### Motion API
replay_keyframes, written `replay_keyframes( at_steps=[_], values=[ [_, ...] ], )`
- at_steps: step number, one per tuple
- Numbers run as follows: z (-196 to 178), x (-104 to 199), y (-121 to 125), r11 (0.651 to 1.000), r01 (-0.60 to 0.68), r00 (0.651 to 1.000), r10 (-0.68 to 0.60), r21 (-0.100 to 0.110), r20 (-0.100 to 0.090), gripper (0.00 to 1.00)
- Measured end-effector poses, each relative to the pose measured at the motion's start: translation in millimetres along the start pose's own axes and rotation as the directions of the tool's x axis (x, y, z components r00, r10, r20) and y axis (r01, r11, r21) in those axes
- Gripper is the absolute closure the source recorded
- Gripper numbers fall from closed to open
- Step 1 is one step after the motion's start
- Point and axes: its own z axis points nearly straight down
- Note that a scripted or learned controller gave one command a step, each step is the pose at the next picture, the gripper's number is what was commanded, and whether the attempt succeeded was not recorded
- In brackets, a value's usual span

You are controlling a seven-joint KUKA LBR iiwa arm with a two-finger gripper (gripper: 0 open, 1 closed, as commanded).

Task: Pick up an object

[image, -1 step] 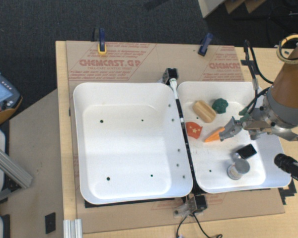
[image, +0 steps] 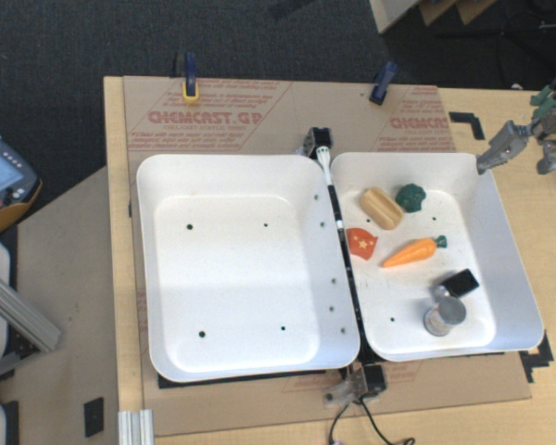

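Orange toy carrot (image: 411, 252) is lying beside a bread roll (image: 383, 209) while the gripper (image: 524, 146), jaws apparently spread and empty, is risking snagging both.

One fixed overhead view, slanting down on both white bins (image: 157, 248).

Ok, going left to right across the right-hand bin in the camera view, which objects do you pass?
Orange-red wedge-shaped piece → tan bread-roll-shaped piece → orange toy carrot with green top → small black block. The dark green broccoli-like toy and the grey metal cylinder overlap others in the order, so I leave them out.
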Motion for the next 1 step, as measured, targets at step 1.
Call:
replay_keyframes(
  at_steps=[1],
  values=[
    [-2.5,2.6,-2.1,1.0,0.002,1.0,-0.002,0.014,-0.005,1.0]
  ],
)
